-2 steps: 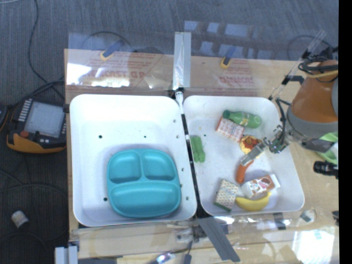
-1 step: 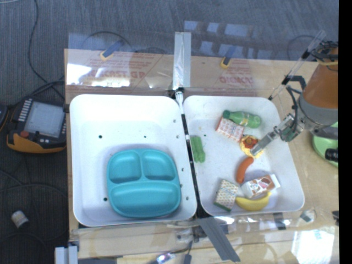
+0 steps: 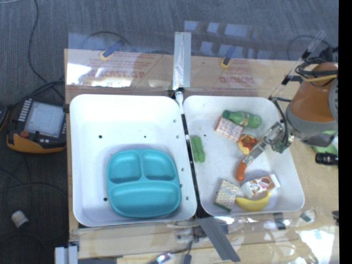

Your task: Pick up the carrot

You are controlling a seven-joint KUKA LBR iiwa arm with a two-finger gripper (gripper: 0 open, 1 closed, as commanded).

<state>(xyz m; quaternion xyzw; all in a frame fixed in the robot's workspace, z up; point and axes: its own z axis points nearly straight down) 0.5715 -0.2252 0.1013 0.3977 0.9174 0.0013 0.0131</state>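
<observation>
Right now my gripper (image 3: 250, 159) sits low in the right bin (image 3: 286, 199), its tip just above the carrot (image 3: 241, 171), which lies as a small orange piece near the middle of that bin, tilted slightly from upright in the camera view. To do this step well, I judge that I should centre over the carrot's middle, turn my wrist so I close across its narrow width and not along its length, and come straight down without sweeping sideways. The neighbours are close: a red and yellow packet (image 3: 248, 143) just behind my tip, a small carton (image 3: 259, 186) and a banana (image 3: 252, 203) just below the carrot, and a patterned box (image 3: 226, 194) to its lower left. A nudge could roll the carrot toward them. Whether my gripper is released or clenched I cannot tell; it is too small and blurred here. Nothing is visibly held, and contact with the carrot is unclear.
</observation>
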